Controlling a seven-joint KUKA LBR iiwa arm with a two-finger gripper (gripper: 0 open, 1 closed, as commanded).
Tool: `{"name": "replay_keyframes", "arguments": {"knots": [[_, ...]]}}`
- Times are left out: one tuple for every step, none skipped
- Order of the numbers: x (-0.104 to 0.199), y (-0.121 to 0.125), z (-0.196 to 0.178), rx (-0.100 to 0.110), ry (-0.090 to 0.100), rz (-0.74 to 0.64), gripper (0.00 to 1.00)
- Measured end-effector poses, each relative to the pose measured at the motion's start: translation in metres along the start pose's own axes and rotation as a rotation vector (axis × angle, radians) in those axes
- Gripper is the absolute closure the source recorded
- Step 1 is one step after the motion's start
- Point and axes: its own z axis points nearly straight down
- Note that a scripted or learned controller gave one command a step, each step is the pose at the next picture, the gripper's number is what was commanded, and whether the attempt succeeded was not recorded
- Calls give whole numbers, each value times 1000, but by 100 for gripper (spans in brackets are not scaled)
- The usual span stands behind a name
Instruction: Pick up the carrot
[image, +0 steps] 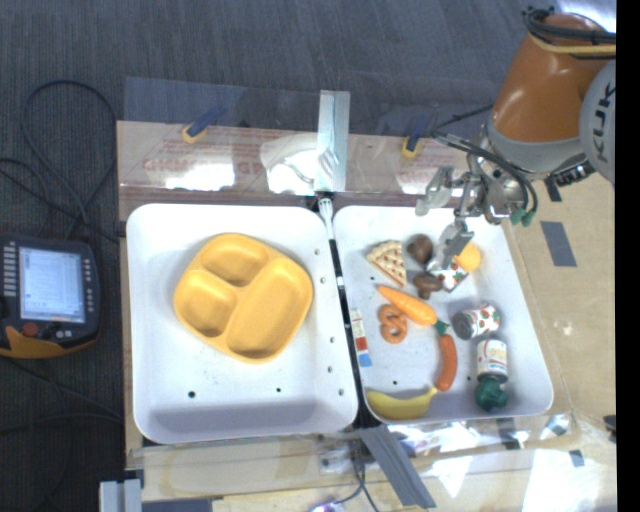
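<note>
The carrot (408, 303) is orange and tapered. It lies flat in the middle of the right bin (530, 350), pointing up-left. My gripper (448, 258) hangs over the bin's upper part, up and to the right of the carrot and apart from it. Its tip is close to a brown round item (429, 284) and a yellow and white item (466, 261). Nothing of the carrot is in the gripper.
Around the carrot lie a pretzel (393, 324), a waffle wedge (388, 262), a second brown piece (420, 246), a small can (478, 320), a green-capped bottle (490, 372), a sausage (446, 362) and a banana (401, 402). The left bin (160, 400) holds a yellow divided plate (243, 296).
</note>
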Motion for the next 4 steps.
{"name": "replay_keyframes", "arguments": {"knots": [[20, -3, 91, -3, 6, -217, 0], [61, 6, 149, 2, -12, -228, 0], [94, 16, 148, 2, -19, -131, 0], [42, 17, 149, -1, -13, 102, 0]]}}
